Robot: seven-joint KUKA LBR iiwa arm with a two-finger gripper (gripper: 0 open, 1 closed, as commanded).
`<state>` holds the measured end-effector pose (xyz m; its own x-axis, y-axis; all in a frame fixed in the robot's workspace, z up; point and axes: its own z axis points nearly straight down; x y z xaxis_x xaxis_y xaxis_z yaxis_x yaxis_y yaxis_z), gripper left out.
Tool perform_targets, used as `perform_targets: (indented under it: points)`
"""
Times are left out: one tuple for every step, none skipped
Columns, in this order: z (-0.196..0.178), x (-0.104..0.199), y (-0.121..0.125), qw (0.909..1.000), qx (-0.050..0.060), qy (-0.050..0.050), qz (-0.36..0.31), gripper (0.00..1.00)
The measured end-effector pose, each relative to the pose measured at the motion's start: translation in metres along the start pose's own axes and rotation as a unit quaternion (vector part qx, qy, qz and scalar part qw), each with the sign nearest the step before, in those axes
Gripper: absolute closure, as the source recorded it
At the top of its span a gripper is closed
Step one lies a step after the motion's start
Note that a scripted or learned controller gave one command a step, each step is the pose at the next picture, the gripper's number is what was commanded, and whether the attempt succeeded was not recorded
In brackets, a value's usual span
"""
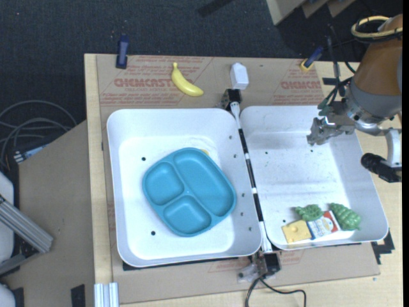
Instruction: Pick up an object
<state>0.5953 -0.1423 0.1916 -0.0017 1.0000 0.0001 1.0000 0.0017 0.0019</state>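
Above right bin [358, 165], gripper [321, 133] hovers, seemingly empty.

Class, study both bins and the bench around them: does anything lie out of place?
Yes. A toy banana lies on the cardboard bench top behind the left bin, outside both bins, whereas the blue divided plate sits inside that bin.

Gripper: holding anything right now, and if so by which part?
Nothing visibly held. The gripper hangs over the right bin, far from the green toys and small carton at its near edge.
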Motion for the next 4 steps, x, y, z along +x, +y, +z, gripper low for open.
perform_targets:
  points:
    - [0.000, -0.001, 0.000, 1.0000, 0.001, 0.000, 0.000, 0.00]
    - [0.107, 0.023, -0.053, 1.0000, 0.001, 0.000, 0.001, 0.00]
    - [0.107, 0.003, 0.059, 1.0000, 0.000, 0.000, 0.000, 0.00]
    - [0.066, -0.069, 0.009, 1.0000, 0.001, -0.001, 0.002, 0.00]
